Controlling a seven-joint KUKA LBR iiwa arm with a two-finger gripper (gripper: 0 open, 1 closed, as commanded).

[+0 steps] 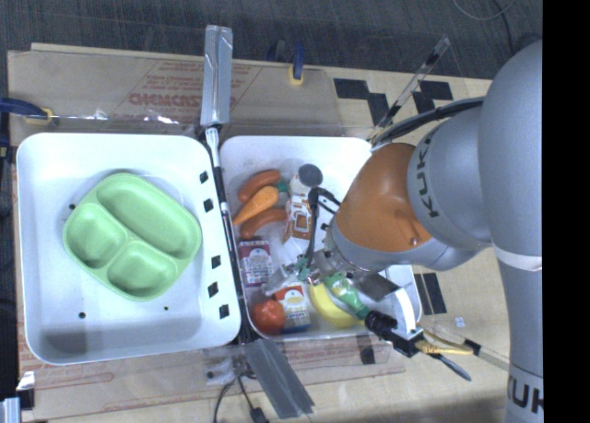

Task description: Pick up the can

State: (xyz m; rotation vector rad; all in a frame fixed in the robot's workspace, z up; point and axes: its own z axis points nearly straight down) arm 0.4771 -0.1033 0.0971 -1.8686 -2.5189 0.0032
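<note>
So the right-hand shallow white plastic bin (369,149) is pretty packed, and the grey arm with the glossy orange band (383,205) hangs right over its right half, covering a good chunk of it. The claw (314,270) sits low in the bin under that orange band, just above the yellow stuff. Whether it's released or clenched can't be told from this angle, the wrist blocks it.

The small can with the dark red and white label (255,262) looks like it's lying on its side near the bin's left wall, about midway down. Its long axis runs roughly up-down in the view, tilted a touch, with the curved labelled side facing the camera. It's just left of the claw, and nothing shows it being grasped.

Around it:
- a couple of smooth orange carrot-shaped pieces (259,202) just above the can, lying at a slant
- a bottle with a dark round cap and an orange-white label (299,212) to the right of them
- a round, shiny red tomato (267,316) in the bottom corner
- a little red-and-white labelled pack (293,301) next to it
- a rounded yellow fruit-like thing (328,310), partly under the arm

The left white bin (37,228) holds a matte light-green divided plate (132,232) with three compartments. Both bins sit on the brown cardboard-covered desk (111,80).
</note>
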